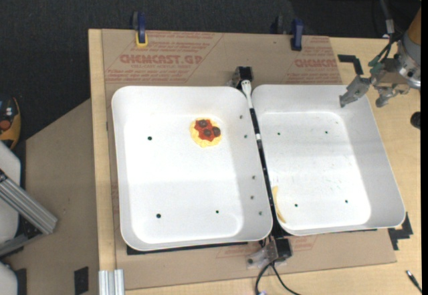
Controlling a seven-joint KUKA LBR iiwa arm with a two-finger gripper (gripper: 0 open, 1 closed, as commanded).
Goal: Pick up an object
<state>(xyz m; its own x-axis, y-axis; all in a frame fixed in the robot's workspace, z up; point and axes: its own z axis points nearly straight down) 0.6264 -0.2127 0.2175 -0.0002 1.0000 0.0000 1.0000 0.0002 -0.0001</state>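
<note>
A small round yellow object [206, 132] with red and dark pieces on top lies in the left bin [134, 153], a little above its middle. My gripper [367, 95] hovers over the far right corner of the right bin [374, 173], well away from that object. Its two fingers are spread apart, with nothing between them.
A black divider strip [256, 143] runs between the two bins. A thin tan sliver [275, 203] lies at the right bin's lower left wall. Blue clamps [140, 26] [297, 33] hold the cardboard base at the back. Cables [384, 13] hang near the arm at the upper right.
</note>
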